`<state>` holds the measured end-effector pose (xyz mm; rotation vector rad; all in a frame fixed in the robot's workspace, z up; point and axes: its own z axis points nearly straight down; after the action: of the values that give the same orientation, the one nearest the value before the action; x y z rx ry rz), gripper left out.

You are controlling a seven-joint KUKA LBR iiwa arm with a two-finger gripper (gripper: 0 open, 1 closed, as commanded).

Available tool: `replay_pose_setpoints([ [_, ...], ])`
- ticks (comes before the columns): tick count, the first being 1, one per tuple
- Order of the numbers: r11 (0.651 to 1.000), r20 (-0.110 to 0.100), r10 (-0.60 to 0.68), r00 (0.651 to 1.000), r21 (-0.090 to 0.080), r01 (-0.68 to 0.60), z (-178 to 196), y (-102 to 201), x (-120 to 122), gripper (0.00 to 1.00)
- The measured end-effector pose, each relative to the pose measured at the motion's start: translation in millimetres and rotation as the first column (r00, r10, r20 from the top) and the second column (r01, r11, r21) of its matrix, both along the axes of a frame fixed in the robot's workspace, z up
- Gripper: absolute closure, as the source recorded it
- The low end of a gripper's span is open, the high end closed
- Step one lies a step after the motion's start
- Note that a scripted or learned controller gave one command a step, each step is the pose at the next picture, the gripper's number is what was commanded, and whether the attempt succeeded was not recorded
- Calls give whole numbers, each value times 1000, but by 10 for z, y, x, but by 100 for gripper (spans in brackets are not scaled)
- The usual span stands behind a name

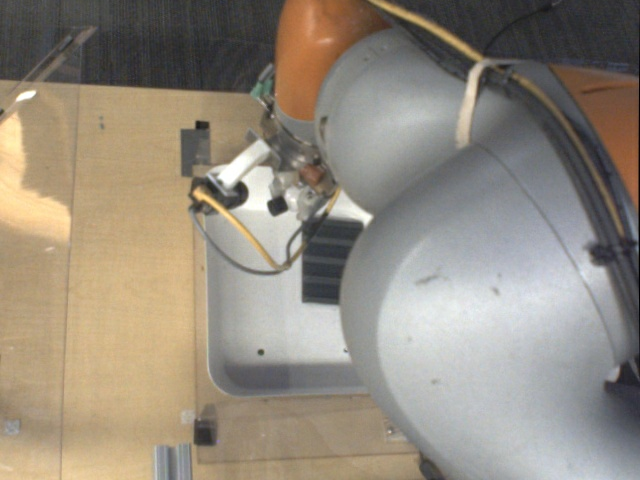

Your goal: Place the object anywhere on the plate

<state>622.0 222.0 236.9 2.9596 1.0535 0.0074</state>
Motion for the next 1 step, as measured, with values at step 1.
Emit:
replay_pose_setpoints([
  [1,966,-3,260,966,-1,-260,-449,139,408,100],
])
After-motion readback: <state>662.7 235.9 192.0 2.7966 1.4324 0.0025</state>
